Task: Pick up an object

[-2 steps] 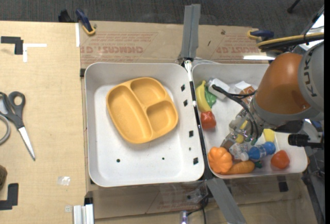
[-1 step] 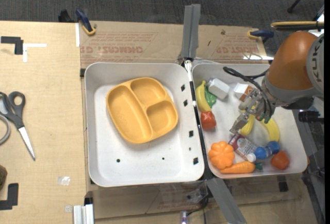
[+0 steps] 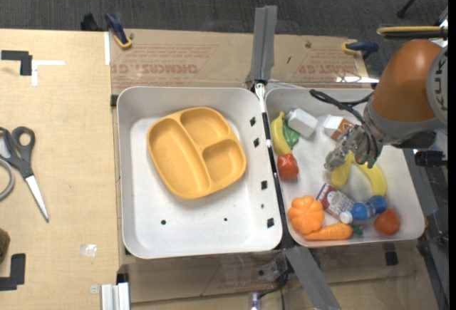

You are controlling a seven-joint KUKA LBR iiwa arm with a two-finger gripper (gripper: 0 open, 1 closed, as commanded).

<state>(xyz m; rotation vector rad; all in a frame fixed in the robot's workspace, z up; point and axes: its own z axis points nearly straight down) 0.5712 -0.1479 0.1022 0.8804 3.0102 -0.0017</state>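
Observation:
My gripper (image 3: 340,154) hangs low over the middle of the right bin (image 3: 412,180), just above the left end of a yellow banana (image 3: 372,177). Nothing can be seen held in it. Around it in the bin lie a white block (image 3: 303,122), a small white and brown piece (image 3: 335,124), a yellow and green vegetable (image 3: 282,133) and a red tomato (image 3: 288,167). Toward the bin's front are an orange pumpkin (image 3: 306,214), a carrot (image 3: 329,232), a red and white pouch (image 3: 332,199), a blue bottle (image 3: 365,210) and a red fruit (image 3: 387,221).
The left bin (image 3: 135,180) holds a yellow three-part plate (image 3: 196,152). A grey divider post (image 3: 263,45) rises between the bins at the back. Scissors (image 3: 25,166) lie on the wooden bench at far left. Clamps (image 3: 117,29) sit on the cardboard behind.

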